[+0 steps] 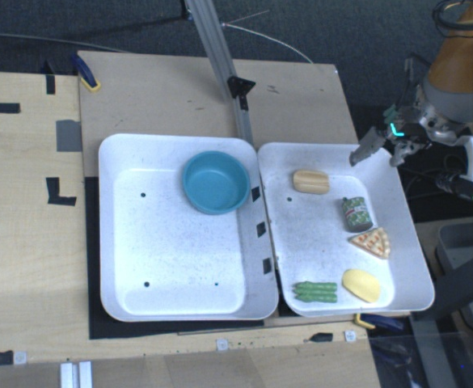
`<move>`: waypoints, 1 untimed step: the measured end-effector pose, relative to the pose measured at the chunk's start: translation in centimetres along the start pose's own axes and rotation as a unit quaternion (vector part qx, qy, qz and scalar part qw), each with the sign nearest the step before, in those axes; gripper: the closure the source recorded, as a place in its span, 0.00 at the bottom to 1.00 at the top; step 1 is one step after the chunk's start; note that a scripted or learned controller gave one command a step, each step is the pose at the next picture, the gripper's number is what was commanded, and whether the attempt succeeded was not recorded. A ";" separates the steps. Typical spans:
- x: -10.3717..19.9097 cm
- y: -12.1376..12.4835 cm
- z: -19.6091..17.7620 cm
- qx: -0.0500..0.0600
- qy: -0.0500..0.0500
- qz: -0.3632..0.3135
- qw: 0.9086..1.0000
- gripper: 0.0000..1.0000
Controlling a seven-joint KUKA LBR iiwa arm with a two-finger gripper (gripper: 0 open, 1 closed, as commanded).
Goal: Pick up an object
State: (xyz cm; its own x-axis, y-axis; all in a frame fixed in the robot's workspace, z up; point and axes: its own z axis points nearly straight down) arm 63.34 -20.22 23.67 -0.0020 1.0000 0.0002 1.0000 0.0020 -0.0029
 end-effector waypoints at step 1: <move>0.0 0.0 -0.1 -0.001 0.000 0.000 1.000 0.00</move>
State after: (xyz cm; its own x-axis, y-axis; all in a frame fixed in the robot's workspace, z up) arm 63.37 -20.22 23.74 -0.0022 1.0000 -0.0002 1.0000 0.0022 -0.0013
